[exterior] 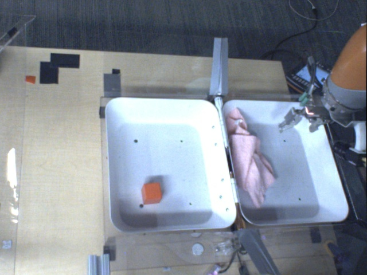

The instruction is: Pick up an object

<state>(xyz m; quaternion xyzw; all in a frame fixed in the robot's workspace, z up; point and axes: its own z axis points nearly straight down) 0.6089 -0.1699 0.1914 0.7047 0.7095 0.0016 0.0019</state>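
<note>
An orange block lies in the left bin, near its front left corner. A crumpled pink cloth lies along the left side of the right bin, against the divider. My gripper hangs over the right bin's far right part, to the right of the cloth and apart from it. Its fingers stand spread, and nothing is between them.
A grey metal bar stands at the back between the bins. Black patches and a small orange marker sit on the wooden bench at the far left. Cables run behind the right bin.
</note>
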